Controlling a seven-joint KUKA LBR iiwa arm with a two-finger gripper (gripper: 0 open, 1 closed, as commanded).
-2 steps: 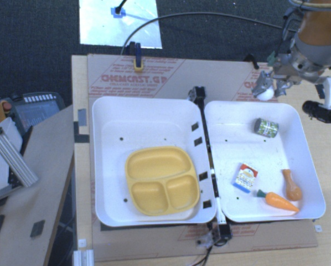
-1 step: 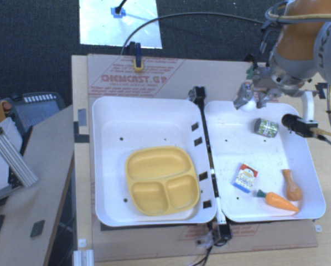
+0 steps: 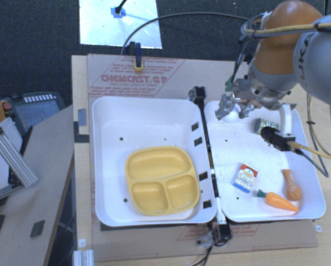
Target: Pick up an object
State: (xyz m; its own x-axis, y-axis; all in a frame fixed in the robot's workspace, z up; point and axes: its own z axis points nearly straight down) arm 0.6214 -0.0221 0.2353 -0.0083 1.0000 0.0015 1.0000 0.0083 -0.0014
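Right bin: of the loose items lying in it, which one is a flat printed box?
The small card box, red, white and blue, left of the toy carrot; the others are rounded food shapes.

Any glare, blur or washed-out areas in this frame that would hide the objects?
Camera view: the foil sheet behind the bench glares bright; both white bins are near blown out; the gripper looks soft, slightly blurred; the yellow tray, small box and carrot stay sharp and readable.

We're in a robotics lab: a grey-and-orange industrial arm [image 3: 298,43] over two white bins [image 3: 107,148], loose cables [image 3: 176,18], a teach pendant [image 3: 35,112] alongside.
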